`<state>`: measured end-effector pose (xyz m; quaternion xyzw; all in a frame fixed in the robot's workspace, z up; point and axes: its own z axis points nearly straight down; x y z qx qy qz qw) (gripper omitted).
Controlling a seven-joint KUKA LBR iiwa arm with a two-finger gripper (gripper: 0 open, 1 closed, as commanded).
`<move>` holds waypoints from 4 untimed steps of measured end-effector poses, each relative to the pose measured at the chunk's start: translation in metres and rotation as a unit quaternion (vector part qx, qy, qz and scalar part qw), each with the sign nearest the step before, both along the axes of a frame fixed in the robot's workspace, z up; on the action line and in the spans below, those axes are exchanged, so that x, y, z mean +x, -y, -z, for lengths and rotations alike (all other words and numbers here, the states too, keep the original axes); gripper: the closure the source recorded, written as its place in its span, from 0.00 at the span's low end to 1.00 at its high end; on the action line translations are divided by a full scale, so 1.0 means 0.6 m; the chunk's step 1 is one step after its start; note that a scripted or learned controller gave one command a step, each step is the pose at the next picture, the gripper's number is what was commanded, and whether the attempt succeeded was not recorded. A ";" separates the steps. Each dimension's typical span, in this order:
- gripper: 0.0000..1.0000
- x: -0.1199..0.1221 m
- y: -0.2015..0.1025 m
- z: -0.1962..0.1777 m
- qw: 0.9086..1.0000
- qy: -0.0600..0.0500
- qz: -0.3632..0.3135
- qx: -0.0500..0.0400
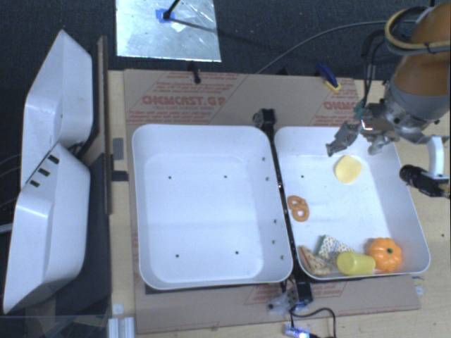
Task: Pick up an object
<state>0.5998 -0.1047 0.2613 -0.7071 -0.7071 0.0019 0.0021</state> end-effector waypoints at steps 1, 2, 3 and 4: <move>0.00 0.002 0.000 -0.006 1.000 0.003 0.000 0.000; 0.00 -0.001 0.010 0.067 1.000 0.002 0.000 0.000; 0.00 -0.001 -0.006 0.160 1.000 0.001 0.000 0.000; 0.00 -0.007 -0.007 0.230 1.000 0.002 0.000 0.000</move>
